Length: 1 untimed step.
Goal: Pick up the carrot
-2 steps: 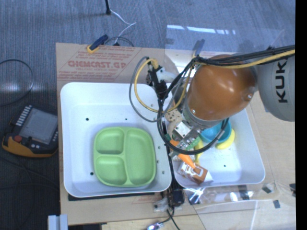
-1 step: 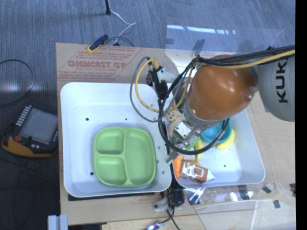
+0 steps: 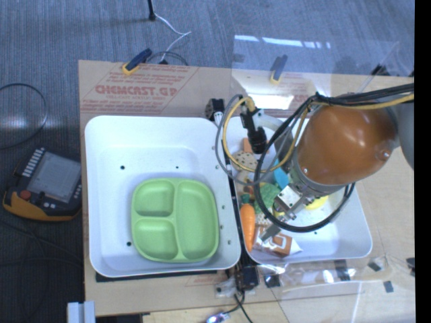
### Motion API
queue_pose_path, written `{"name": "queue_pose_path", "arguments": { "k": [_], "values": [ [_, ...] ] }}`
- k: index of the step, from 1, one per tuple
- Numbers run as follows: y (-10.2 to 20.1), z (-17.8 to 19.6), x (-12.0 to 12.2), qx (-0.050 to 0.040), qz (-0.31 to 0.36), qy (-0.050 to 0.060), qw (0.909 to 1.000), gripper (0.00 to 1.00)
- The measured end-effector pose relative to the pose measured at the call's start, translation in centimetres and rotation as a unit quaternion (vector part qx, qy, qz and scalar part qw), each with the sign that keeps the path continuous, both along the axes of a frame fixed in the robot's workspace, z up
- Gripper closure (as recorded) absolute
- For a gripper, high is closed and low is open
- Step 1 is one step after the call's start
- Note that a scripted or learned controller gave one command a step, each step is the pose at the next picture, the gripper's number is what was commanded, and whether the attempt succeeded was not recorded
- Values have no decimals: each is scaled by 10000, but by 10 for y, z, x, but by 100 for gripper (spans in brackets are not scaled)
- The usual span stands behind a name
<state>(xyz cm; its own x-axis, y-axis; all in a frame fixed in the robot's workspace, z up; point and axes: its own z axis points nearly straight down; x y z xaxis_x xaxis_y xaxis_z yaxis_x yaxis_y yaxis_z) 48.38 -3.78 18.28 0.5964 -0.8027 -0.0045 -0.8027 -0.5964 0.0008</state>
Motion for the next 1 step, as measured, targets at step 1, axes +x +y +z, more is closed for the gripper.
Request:
{"name": "queue_pose_path", "arguments": {
  "k": [1],
  "values": [
    [33, 0, 31, 13, -431, 0, 9991, 0]
  ]
}}
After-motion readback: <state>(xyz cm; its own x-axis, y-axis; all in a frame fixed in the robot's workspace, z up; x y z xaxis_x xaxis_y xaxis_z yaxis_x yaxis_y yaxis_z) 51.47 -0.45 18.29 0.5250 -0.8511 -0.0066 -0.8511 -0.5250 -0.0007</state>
